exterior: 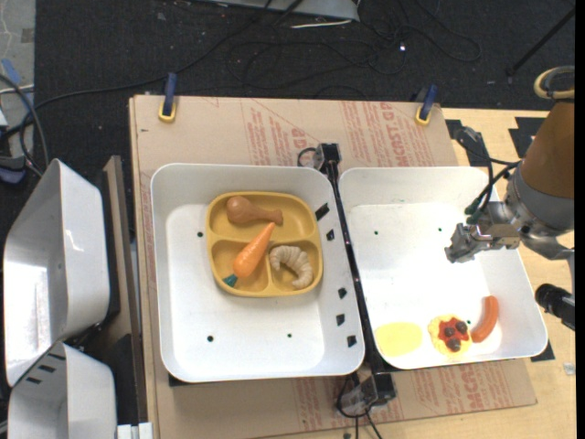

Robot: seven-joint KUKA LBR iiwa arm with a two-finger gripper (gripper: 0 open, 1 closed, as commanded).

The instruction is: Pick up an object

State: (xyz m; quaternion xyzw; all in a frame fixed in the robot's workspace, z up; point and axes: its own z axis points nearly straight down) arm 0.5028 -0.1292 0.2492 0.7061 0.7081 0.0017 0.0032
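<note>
The pincer (460,248) hangs over the right bin (411,190), near its 3 o'clock side. I cannot tell how wide it is, and nothing shows in it. Toward 6 o'clock from it lie an orange sausage (485,318), a small pizza toy (450,331) just beside it, and a flat yellow piece (399,338) near that. Well apart, at 9 o'clock, the left bin (183,245) bears a yellow plate (219,210). In the plate lie a chicken leg (252,211), a carrot (253,251) and a curled pale shrimp (292,263).
</note>
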